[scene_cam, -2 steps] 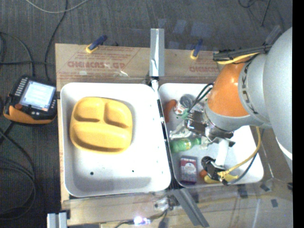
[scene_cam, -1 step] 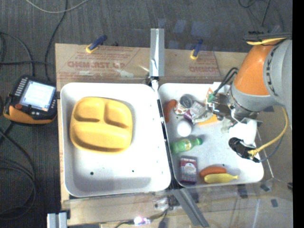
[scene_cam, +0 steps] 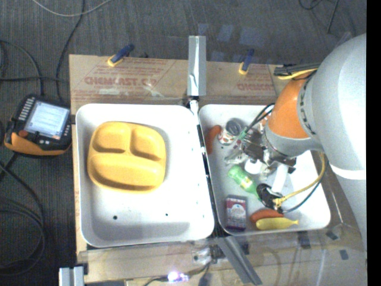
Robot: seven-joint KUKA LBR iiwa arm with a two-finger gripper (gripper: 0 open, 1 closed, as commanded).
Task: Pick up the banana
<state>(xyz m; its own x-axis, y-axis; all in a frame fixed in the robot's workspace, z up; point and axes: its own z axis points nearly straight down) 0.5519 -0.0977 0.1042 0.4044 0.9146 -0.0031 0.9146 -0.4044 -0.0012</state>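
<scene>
The yellow banana [scene_cam: 277, 223] lies at the front edge of the right bin [scene_cam: 318, 210], just in front of an orange carrot-like piece [scene_cam: 262, 214]. My gripper [scene_cam: 245, 152] hangs over the middle of that bin, well behind the banana and to its left, above a cluster of small items. Nothing of the banana is near it.
In the right bin lie a green object [scene_cam: 240, 177], a maroon box [scene_cam: 236, 212], a red-orange piece [scene_cam: 213, 137] by the left wall and a round can [scene_cam: 235, 126]. The left bin [scene_cam: 113, 219] holds a yellow compartment tray [scene_cam: 127, 155]. A teach pendant [scene_cam: 40, 126] sits off the bench at left.
</scene>
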